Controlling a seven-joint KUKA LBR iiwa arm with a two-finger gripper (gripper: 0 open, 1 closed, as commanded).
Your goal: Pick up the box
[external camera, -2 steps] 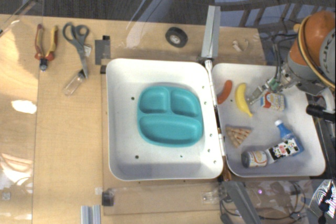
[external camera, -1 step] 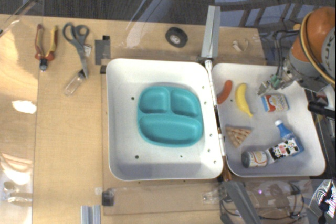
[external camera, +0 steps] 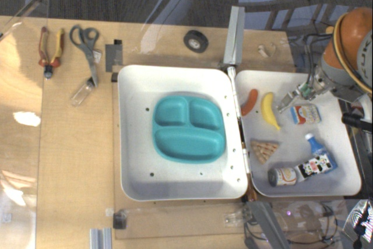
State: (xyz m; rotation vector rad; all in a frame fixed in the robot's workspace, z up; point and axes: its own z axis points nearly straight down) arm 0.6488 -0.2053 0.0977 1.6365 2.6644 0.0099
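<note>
In the right bin (external camera: 349,186) I see the box (external camera: 305,114) lying beside the banana (external camera: 269,111). The gripper (external camera: 291,100) hovers just left of it, apparently open and empty. Descending here risks clipping the banana instead.

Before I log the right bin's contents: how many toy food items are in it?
6: a sausage at the upper left, a banana beside it, a small box near the arm, a waffle piece, a can and a milk bottle along the bottom.
</note>
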